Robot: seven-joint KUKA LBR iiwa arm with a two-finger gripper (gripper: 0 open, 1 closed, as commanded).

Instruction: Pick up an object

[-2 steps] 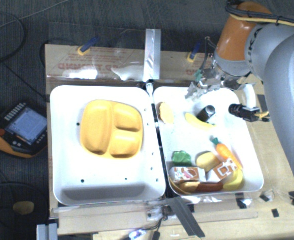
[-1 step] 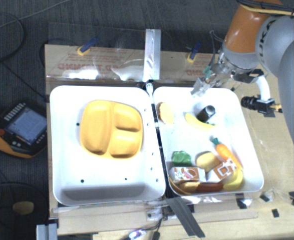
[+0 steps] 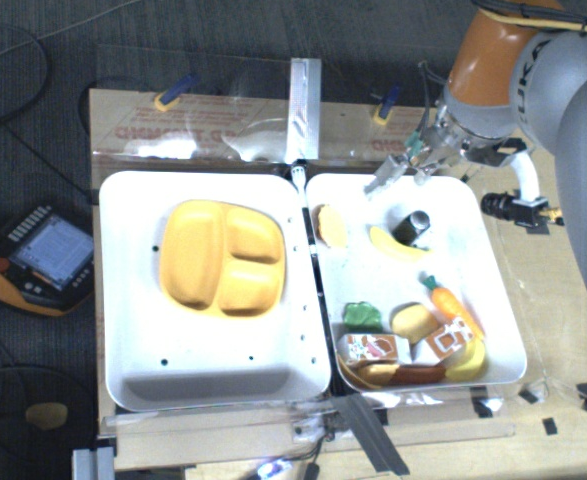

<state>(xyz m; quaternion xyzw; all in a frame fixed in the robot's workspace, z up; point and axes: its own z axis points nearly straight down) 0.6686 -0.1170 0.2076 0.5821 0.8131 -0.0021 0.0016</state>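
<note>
Divided tray (image 3: 221, 258) lies in left bin (image 3: 123, 368); right bin (image 3: 493, 268) holds perhaps 8 small items.

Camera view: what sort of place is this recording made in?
Most likely a robotics lab bench for pick-up trials: two white bins clamped side by side, toy food such as a carrot, and the grey-and-orange arm over them.

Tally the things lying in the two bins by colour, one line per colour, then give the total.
Yellow or tan: 5 (tray, slice, banana, round piece, piece)
Black: 1
Green: 1
Orange: 1, carrot
Printed cartons: 2
Brown: 1
Total: 11
</note>
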